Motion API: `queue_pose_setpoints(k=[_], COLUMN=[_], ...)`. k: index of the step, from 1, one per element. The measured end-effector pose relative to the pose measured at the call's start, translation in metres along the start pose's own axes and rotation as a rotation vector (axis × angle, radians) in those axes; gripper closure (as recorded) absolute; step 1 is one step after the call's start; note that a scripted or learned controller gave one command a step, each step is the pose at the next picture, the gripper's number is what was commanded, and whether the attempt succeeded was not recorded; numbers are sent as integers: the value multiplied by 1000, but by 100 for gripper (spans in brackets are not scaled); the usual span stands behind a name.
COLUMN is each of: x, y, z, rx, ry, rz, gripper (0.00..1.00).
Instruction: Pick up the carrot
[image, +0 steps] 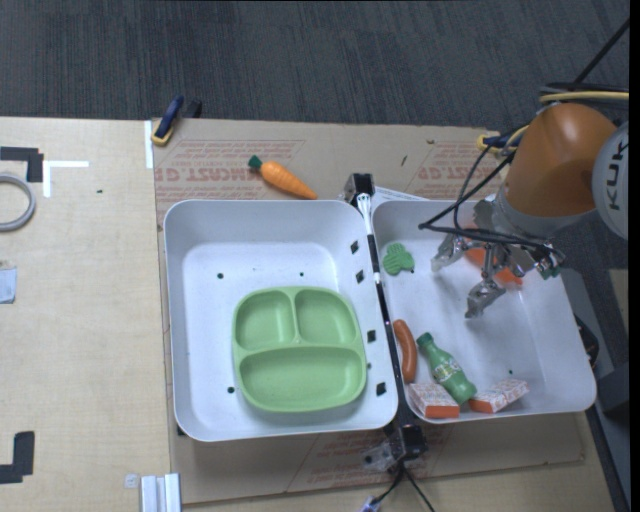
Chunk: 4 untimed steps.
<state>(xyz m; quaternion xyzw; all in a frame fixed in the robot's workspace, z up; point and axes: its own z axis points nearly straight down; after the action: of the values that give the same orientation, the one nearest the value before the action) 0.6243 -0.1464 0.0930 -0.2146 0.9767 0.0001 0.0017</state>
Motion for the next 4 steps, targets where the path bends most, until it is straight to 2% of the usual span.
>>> queue_pose_setpoints(k=[1, 2, 3, 4], x=[-18, -19, 2, -2], y=[-4, 25, 12, 29], z=[-107, -108, -80, -102], rx=[1, -1, 0, 1], ry=[-2, 0, 0, -2], rz=[-153, -146, -227, -622], gripper=[0, 0, 0, 0])
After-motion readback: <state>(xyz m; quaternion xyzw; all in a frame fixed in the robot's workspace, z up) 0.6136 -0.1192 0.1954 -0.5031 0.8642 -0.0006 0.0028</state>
